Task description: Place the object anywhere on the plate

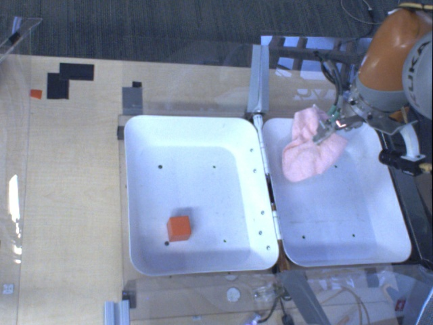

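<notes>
The arm (396, 49) comes in from the right, orange band up top, and its claw (330, 128) hangs over the far part of the right bin (352, 208). Right at the claw is a pink cloth (308, 153), crumpled and soft-looking; its upper fold rises to meet the fingers, and the rest sags below and to the left of the claw, toward the bin floor. The fingers seem to be pinched on that upper fold, with little gap between them (the tips are small and partly lost against the cloth, so I would not swear to how tight the grip is). Whether the cloth's lower part is touching the bin floor or just clear of it, I cannot tell.

Well to the left of the claw, across the ridge where the two bins meet, sits the left bin (142, 181). An orange block (179, 228) lies on its floor, far from the claw, toward the near left corner. Beyond that bin, further left still, black markers (66, 78) lie flat on the wooden bench (67, 202).
</notes>
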